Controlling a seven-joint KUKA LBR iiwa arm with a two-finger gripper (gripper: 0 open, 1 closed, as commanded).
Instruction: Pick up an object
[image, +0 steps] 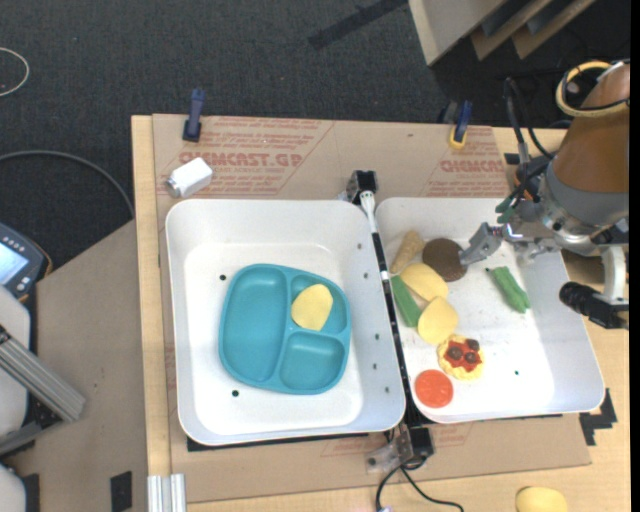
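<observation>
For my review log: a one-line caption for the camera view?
Gripper hovers over the right bin of toy food; a blue tray sits in the left bin.

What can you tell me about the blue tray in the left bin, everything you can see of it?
The blue tray is a teal, plastic-looking plate with rounded corners and three compartments: one long one on the left, two smaller on the right. It lies flat, slightly turned, near the middle of the left bin. A pale yellow piece rests in its upper right compartment.

Red "CAST" lettering, partly legible, printed on cardboard sheet under bins
</observation>
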